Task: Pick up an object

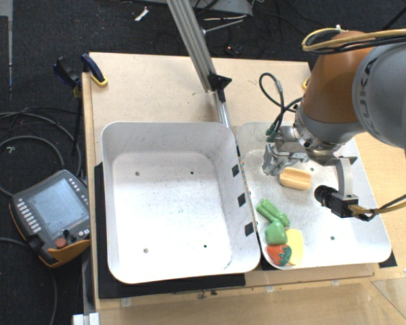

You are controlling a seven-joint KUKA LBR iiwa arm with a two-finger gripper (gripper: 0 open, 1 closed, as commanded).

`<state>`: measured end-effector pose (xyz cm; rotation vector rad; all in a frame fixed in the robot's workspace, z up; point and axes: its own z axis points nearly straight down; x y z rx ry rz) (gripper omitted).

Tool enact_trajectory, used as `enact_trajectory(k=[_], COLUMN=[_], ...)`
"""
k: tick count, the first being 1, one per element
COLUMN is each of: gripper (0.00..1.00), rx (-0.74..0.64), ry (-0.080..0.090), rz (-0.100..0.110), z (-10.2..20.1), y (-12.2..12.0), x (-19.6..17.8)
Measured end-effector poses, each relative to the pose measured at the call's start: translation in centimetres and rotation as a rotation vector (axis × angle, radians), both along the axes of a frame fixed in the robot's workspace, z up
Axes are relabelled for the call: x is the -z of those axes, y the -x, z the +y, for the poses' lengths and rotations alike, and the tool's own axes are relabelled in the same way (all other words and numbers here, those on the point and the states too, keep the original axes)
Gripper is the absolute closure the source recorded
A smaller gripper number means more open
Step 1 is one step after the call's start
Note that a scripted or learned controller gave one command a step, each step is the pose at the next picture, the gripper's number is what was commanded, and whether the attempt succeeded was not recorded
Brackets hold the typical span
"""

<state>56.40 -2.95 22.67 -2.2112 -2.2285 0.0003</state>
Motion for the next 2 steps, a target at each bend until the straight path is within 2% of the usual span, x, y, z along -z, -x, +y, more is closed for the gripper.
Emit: enact_trajectory(k=[1,2], gripper=[1.0,1.0], rx=[-0.001,0.0], ry=[-0.001,0.0], rz=[-0.003,-0.002], z=[6.4,11.5], y=[-1.2,-2.2], x=[-0.4,0.5])
